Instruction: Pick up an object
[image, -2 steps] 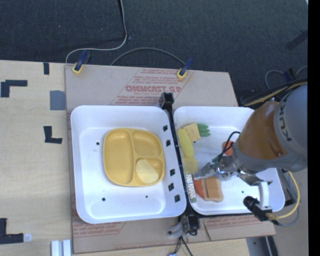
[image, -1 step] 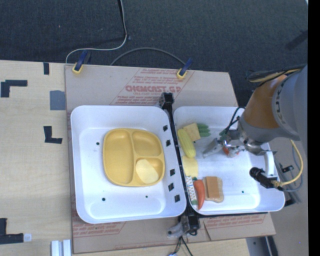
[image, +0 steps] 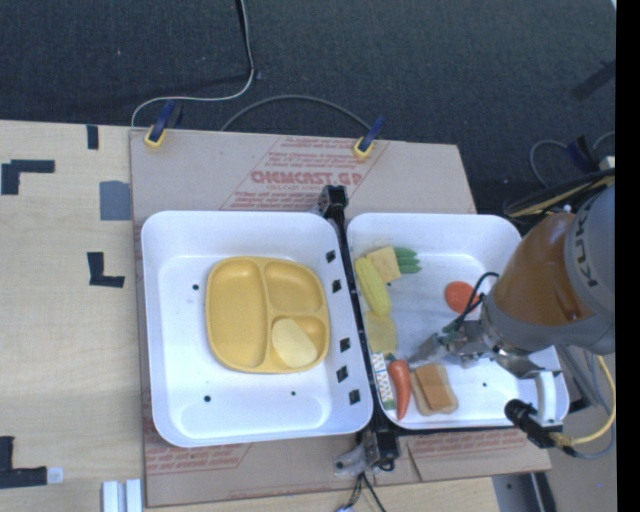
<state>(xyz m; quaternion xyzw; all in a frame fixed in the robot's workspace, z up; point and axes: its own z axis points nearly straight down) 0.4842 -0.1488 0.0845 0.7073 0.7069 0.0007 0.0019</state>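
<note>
The tan toast-shaped toy slice (image: 435, 388) lay at the lower edge of the right white bin (image: 440, 226), touching an orange toy carrot (image: 400, 388), with the gripper (image: 437, 347) just above, its state indiscernible; a straight descent centred on the slice seemed advisable.

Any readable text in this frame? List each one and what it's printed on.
"CHEMCAST GP", red print on the cardboard sheet under the bins, seen upside down; the middle letters are my best reading.
Smaller red lines around it: too blurred to read.
"KU", partial lettering on the arm at the right edge.
Small packet in the right bin: print too small to read.
</note>
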